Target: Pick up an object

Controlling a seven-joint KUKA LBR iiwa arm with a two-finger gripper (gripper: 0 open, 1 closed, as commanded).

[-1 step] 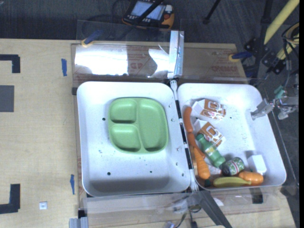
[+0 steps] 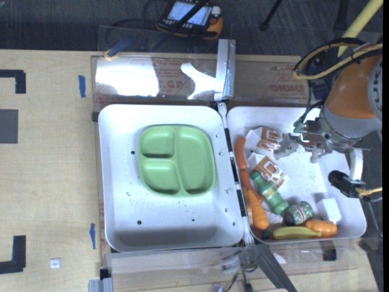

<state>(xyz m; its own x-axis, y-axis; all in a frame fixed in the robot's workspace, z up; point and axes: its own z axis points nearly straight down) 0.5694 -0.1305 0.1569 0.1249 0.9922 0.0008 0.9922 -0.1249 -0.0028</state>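
Two smooth white bins [image 2: 115, 163] | ridged green tray [image 2: 177, 160] | tool [image 2: 302, 145] above packets

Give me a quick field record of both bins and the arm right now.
left bin: holds a green plate with three compartments
right bin: holds toy food, crowded along its left and near sides
items: long carrot, green bottle, banana, two orange-and-white cartons
arm: over the right bin's far right part
gripper: beside the upper carton, nothing seen held
behind bins: handheld controller
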